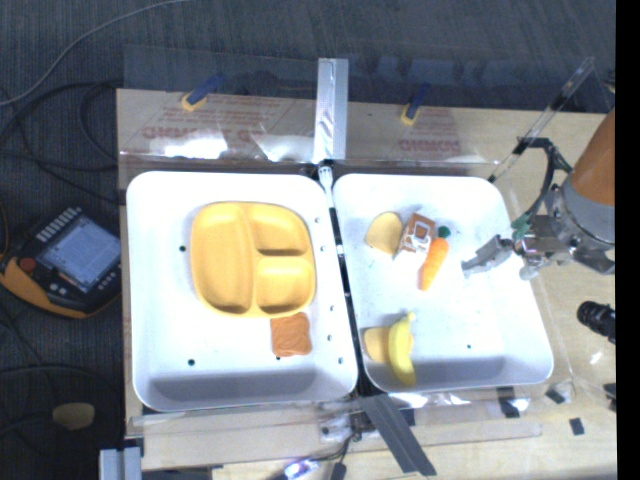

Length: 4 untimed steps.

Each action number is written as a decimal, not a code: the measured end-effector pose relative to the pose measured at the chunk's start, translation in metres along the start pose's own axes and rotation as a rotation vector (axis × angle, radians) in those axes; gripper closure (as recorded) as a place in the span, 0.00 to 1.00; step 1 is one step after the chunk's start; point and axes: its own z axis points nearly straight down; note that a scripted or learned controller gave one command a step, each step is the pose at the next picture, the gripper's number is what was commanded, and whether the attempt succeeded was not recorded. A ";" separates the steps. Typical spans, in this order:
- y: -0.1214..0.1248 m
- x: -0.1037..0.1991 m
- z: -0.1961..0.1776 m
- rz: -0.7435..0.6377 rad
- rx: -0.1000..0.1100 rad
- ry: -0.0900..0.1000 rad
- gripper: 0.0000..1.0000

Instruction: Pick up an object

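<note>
Right now the gripper (487, 254) hangs over the right bin (520, 308), at its right-hand side, jaws released and nothing between them. Landmark: the carrot (433, 261), lying tilted in the upper middle of that bin. Just left of the carrot sits a small brown-and-white block (416, 233), touching or nearly so; further left of it a pale yellow rounded piece (383, 232). Well below the carrot, by the bin's front wall, a banana (401, 348) leans against another pale yellow piece (375, 343). Far left of the carrot, in the left bin (150, 298), a yellow divided tray (250, 258) with an orange-brown square (291, 335) just below it. Carrot looks like the nearest target; gripper is just right of it, apart.

Risks, my call: carrot is slim and rounded, so it could roll or slip out as the jaws close. The block crowds its upper end, so a finger could hit the block and shove both. Coming down off-centre would just nudge the carrot aside.
</note>
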 end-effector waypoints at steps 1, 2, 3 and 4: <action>0.061 0.028 0.090 0.222 0.001 0.001 0.00; 0.095 0.004 0.115 0.181 -0.039 -0.007 0.00; 0.096 0.007 0.107 0.176 -0.035 -0.002 1.00; 0.096 0.007 0.107 0.176 -0.035 -0.003 0.00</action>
